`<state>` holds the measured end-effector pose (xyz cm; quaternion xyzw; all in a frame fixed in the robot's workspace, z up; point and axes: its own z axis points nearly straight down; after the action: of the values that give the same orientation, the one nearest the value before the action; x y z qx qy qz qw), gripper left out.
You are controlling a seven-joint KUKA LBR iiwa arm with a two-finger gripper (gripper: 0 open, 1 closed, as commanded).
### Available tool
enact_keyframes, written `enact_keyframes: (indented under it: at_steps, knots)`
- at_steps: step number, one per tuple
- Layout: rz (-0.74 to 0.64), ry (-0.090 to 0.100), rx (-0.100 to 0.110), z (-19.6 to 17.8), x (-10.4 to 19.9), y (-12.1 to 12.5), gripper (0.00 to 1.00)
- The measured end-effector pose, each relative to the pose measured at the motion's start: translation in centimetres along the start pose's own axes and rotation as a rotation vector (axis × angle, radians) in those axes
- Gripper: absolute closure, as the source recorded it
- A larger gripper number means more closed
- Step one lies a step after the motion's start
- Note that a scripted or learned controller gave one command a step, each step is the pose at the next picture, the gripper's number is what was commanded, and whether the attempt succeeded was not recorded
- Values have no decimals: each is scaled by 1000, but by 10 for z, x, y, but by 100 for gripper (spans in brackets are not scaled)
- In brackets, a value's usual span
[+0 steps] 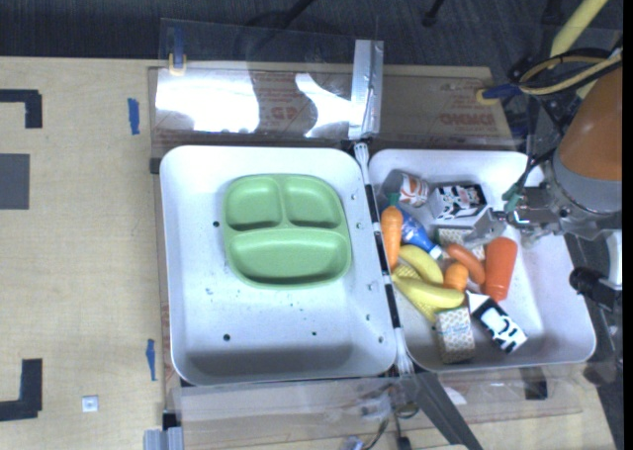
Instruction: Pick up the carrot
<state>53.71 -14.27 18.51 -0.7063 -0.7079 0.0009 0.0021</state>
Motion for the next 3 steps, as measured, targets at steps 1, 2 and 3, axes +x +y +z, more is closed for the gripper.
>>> enact_keyframes:
  at_steps: [1,2,3]
  knots:
    - [-26,9,-3,85,-19,-1,0]
    - [-87,-3,-13,99,-15,-42,0]
    - [-77,-2,-3,5,-5,-23,0]
